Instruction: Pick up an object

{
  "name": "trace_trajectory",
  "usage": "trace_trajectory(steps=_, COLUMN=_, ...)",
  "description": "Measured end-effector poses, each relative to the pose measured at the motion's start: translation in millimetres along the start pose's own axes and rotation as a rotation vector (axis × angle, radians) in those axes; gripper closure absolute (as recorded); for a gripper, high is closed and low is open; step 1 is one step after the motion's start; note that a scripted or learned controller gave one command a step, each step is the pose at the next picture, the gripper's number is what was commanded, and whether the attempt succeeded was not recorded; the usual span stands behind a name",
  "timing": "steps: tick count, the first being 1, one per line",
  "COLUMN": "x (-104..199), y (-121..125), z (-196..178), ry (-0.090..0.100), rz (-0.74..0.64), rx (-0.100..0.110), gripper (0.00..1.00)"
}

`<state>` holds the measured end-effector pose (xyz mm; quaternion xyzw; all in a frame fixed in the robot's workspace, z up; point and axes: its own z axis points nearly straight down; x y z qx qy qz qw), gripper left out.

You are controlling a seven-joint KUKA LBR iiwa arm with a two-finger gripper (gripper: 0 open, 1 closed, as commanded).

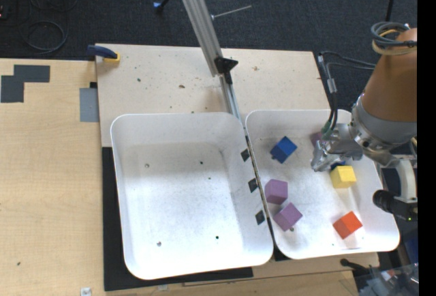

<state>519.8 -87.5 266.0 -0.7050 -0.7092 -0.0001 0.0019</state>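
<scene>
The right bin [381, 241] holds several small blocks. A blue cube [284, 149] lies near its left wall, with two purple cubes [276, 190] [288, 215] below it. A yellow cube [343, 176] sits toward the right and an orange-red cube [348, 224] near the front. My gripper [323, 161] hangs low over the bin's middle, just left of the yellow cube and right of the blue one. A small purple piece [317, 139] peeks out just behind the gripper. I see no block held in it.
The left bin [129, 247] lies beside the right one, with a divider with black clips [252, 184] between them. A slanted aluminium rail [204, 28] rises behind the bins. The arm's grey body [388, 104] overhangs the right bin's far right side.
</scene>
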Motion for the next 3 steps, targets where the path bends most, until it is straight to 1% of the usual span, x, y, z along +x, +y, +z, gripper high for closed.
trace_trajectory(steps=1, x=53, y=11, z=18, ry=0.0, rz=0.002, rx=0.003, gripper=1.0)
trace_trajectory(steps=2, x=115, y=14, z=24, ry=-0.001, rz=0.0, rx=0.004, gripper=1.0)
trace_trajectory(steps=3, x=165, y=25, z=39, ry=-0.002, rz=0.002, rx=0.002, gripper=1.0)
